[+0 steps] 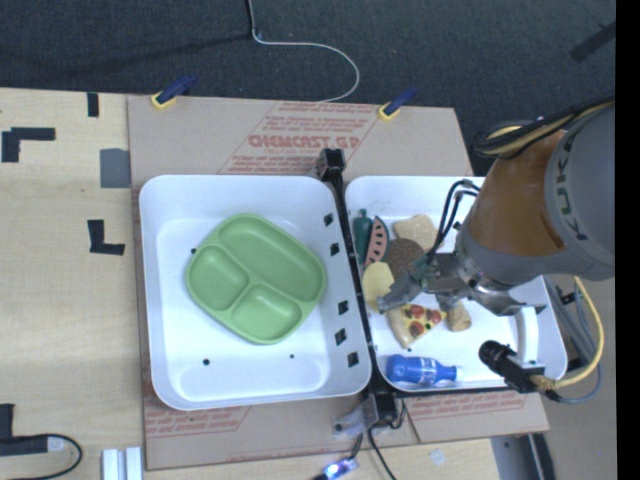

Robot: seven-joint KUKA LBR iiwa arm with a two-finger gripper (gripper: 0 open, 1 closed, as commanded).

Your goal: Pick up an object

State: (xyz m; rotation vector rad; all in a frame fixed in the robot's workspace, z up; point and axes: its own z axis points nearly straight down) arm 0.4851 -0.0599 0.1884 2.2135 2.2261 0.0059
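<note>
The right bin (400, 190) holds a heap of toy food: a watermelon slice (377, 238), a beige piece (414, 230), a brown round cookie (404, 256), a yellow piece (376, 282), a pizza slice (417, 321) and a blue bottle (420, 371) lying on its side near the front wall. My gripper (418, 284) hangs low over the heap, between the cookie and the pizza slice. Its grey fingers (398, 292) reach down toward the yellow piece. The arm's body hides the bin's right half.
A green divided plate (257, 278) lies in the left bin (160, 268). A black divider (345, 258) runs between the two bins. Both bins rest on a cardboard sheet (290, 138), with a white cable (300, 43) behind it.
</note>
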